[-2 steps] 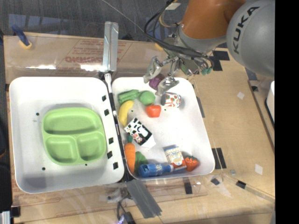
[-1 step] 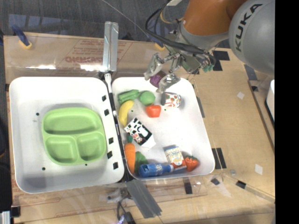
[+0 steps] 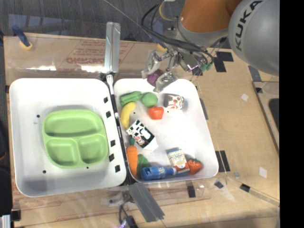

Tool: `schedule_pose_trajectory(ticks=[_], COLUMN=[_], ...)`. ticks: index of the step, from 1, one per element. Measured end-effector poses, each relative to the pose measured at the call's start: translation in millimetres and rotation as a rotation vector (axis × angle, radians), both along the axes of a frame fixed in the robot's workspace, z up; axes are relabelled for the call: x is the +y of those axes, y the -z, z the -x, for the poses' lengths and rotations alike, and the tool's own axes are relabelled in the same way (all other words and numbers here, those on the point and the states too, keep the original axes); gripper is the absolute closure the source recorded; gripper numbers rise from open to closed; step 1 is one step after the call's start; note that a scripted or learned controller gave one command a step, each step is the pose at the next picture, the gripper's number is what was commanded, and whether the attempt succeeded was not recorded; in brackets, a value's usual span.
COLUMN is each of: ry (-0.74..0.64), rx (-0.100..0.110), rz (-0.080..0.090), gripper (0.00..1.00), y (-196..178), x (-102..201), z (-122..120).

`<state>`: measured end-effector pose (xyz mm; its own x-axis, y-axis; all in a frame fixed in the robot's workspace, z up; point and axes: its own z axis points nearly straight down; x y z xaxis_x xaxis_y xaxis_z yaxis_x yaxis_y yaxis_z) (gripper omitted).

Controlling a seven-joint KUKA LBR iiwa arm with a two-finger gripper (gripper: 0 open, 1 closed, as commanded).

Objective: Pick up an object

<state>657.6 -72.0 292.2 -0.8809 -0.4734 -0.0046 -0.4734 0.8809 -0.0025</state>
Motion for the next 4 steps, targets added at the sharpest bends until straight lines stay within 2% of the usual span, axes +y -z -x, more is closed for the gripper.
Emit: schedule_pose_trajectory(ticks=[1, 2, 3, 4], ry=[0.129, -0.252, -0.335, -0.247], rx=[0.000, 0.012, -0.008, 0.005], rz=[-0.001, -0.001, 0.008, 0.000], gripper=[1.00, 1.00, 1.00, 1.00], y=[-4.2, 104.5, 4.0, 18.3], x=[27.5, -10.9, -59.3, -49.2], z=[0.1, 2.4, -1.1, 0.5])
